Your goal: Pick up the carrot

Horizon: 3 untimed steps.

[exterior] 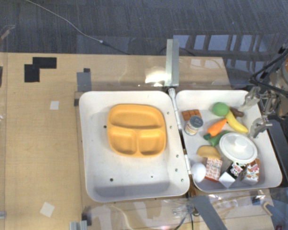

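The carrot [216, 127] is small and orange with a green top. It lies slantwise in the middle of the right bin [273, 176], between a small can [194, 125] and a yellow banana [236, 122]. My gripper [254, 114] hangs over the right bin's far right side, to the right of the banana and well apart from the carrot. Its fingers are spread open with nothing between them.
A green lime [220, 108], a white round bowl [237, 147], a white egg [199, 171], a tan potato [209, 151] and several small cartons [214, 169] crowd the right bin around the carrot. The left bin [97, 184] holds a yellow divided plate [136, 130].
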{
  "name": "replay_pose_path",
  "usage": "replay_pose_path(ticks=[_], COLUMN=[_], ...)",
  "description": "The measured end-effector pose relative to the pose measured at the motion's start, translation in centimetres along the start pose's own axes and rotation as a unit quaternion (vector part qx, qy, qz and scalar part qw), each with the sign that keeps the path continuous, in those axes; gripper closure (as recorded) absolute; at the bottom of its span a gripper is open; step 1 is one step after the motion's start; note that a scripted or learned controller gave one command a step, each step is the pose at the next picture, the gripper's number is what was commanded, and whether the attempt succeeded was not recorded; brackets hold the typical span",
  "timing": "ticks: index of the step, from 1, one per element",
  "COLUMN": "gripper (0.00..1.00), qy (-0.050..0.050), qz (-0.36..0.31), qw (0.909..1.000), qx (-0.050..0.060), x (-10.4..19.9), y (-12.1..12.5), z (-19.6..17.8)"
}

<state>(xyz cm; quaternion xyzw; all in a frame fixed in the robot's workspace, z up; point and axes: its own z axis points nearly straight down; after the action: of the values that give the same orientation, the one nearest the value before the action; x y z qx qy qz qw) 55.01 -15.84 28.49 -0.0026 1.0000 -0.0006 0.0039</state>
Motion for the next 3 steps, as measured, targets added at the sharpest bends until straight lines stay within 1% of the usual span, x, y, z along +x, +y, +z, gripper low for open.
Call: replay_pose_path(ticks=[1,2,3], gripper=[0.00,0.00,0.00], qy=[0.003,-0.004,-0.016], qz=[0.158,0.215,0.216], qw=[0.9875,0.9766,0.9763], qx=[-0.001,0.000,-0.002], x=[-4.6,-7.8,-4.9], y=[4.7,7.1,6.6], z=[14.1,18.4,18.6])
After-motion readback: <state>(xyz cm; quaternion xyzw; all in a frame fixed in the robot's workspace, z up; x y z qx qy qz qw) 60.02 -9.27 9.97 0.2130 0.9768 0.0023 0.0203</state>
